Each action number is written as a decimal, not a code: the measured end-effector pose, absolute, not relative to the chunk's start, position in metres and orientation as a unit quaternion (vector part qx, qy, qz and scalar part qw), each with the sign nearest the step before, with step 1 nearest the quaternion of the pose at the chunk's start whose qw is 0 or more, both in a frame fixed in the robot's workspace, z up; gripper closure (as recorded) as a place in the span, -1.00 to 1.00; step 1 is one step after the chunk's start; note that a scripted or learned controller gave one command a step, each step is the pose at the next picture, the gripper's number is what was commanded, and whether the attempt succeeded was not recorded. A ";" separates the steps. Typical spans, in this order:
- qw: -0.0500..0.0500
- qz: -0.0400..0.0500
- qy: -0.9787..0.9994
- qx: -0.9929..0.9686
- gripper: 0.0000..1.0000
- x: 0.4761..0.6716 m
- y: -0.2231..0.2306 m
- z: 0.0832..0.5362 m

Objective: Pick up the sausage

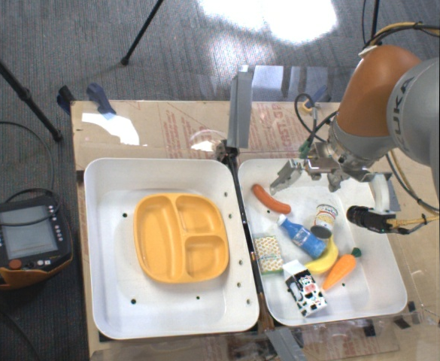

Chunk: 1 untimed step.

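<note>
The sausage (271, 198), red-orange and short, lies in the far left part of the right bin (391, 288), near the wall between the bins. My gripper (308, 179) hangs over the bin's far side, just right of and beyond the sausage. Its fingers (285, 177) are spread open with nothing between them. The nearest fingertip is a short way from the sausage's far end and is not touching it.
In the right bin, close to the sausage, lie a blue bottle (302, 235), a small can (325, 216), a banana (323, 260), a carrot (340, 269), a milk carton (306, 290) and a patterned packet (268, 253). The left bin (107, 277) holds a yellow divided plate (180, 237).
</note>
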<state>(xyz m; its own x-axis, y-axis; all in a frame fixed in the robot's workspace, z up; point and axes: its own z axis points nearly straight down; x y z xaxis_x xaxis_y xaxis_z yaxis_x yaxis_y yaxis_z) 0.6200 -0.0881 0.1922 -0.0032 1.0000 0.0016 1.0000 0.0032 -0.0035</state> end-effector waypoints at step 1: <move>0.001 0.000 -0.773 -0.634 -1.00 0.644 -0.085 0.087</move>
